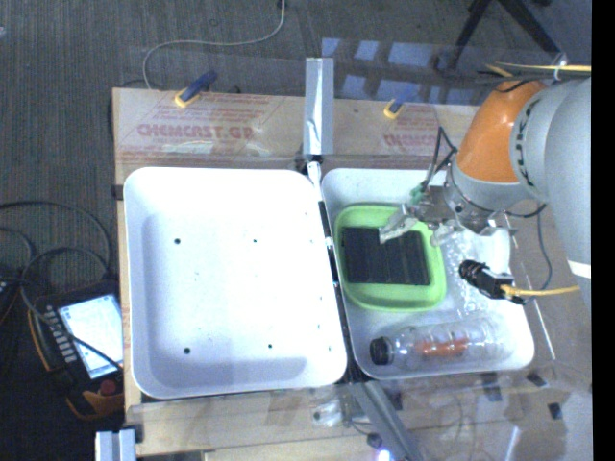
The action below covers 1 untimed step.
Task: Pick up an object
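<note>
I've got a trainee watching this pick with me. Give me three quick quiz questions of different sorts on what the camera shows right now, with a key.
1. True or false: the green tray sits in the bin on the view's right.
2. Multiple choice: where does the clear plastic bottle lie? A) in the bin on the view's left; B) inside the green tray; C) in the right bin, along its near edge, below the tray.
3. Fill in: the gripper is over the tray's ____ edge, by the dark flat object lying in the tray.

Key: 1 true; 2 C; 3 far (upper in the view).
</note>
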Each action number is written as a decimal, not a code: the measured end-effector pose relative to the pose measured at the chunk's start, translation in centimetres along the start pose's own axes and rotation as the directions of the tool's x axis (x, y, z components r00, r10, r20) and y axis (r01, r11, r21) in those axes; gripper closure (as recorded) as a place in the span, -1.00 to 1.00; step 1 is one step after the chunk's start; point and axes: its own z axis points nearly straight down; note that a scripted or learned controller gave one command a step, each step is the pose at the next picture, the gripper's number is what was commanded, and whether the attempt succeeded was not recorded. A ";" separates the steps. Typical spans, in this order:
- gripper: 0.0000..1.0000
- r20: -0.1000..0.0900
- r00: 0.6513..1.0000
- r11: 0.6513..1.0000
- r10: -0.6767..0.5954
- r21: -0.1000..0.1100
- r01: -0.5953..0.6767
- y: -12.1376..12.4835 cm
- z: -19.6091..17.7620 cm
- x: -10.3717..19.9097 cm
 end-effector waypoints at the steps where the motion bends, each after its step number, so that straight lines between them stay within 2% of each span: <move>1: -1.00 0.006 0.992 0.992 -0.125 -0.010 0.125 4.9 1.6 -2.6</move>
